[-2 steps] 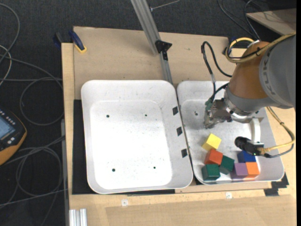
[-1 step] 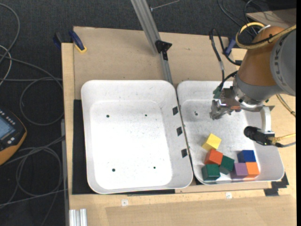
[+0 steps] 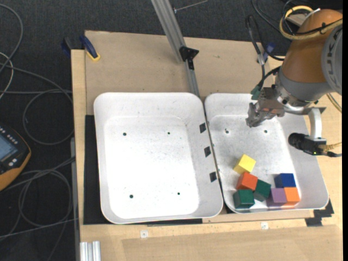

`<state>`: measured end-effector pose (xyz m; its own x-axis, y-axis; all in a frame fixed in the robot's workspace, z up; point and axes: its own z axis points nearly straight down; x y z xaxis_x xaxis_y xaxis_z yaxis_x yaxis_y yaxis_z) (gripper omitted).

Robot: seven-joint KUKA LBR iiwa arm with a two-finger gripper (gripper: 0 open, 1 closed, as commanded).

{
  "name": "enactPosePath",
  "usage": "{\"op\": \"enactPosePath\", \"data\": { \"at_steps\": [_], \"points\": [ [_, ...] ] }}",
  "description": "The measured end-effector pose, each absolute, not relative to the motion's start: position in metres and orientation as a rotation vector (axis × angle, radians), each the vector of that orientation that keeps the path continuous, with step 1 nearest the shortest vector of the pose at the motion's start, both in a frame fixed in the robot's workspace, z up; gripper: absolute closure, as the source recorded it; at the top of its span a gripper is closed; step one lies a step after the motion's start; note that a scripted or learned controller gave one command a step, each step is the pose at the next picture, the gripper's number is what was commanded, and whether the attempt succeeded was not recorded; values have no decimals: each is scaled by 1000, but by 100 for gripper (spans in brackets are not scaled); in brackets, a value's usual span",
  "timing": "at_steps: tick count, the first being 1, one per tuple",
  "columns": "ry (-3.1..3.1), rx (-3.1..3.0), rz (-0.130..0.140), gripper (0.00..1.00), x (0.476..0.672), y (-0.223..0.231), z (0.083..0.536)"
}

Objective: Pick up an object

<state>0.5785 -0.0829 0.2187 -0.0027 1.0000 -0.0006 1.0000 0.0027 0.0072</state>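
Observation:
Several small blocks lie in the near part of the right bin [image 3: 228, 109]: a yellow block [image 3: 246, 163], a red-orange block [image 3: 248, 181], two green blocks [image 3: 244, 198] [image 3: 262, 189], a purple block [image 3: 278, 195], a blue block [image 3: 285, 180] and an orange block [image 3: 292, 194]. My gripper [image 3: 254, 118] hangs over the far part of the same bin, well behind the yellow block. Nothing shows between its fingers.
The left bin [image 3: 109, 105] sits beside the right one, with black clips along the shared wall. A slanted metal pole [image 3: 171, 29] rises behind the bins. A black fitting with a cable [image 3: 305, 142] sticks out over the right bin's right rim.

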Motion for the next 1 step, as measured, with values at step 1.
{"op": "enactPosePath", "data": {
  "at_steps": [1],
  "points": [
    [2218,2215,7,100,584,-91,278]
  ]
}}
